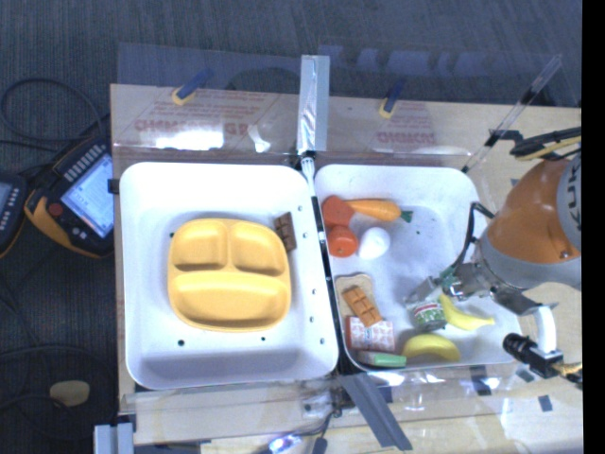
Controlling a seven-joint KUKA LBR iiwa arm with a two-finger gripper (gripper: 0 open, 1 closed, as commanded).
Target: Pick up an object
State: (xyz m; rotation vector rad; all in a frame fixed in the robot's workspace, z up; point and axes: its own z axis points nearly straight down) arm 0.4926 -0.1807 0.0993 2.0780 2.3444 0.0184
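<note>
My gripper (pixel 452 284) hovers at the can (pixel 427 314) beside the banana (pixel 465 313), grip state unclear; next descend and clamp.

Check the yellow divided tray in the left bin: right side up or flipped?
Right side up: the yellow tray shows three recessed compartments facing up, lying flat in the left bin.

No readable text; faint red mirrored lettering on the clear panels (pixel 203 121) behind both bins, too blurred to read; letter fragment on the arm's orange band (pixel 558 201) at frame edge, illegible; small can (pixel 427 315) label illegible; pendant screen (pixel 90 197) blurred
</note>
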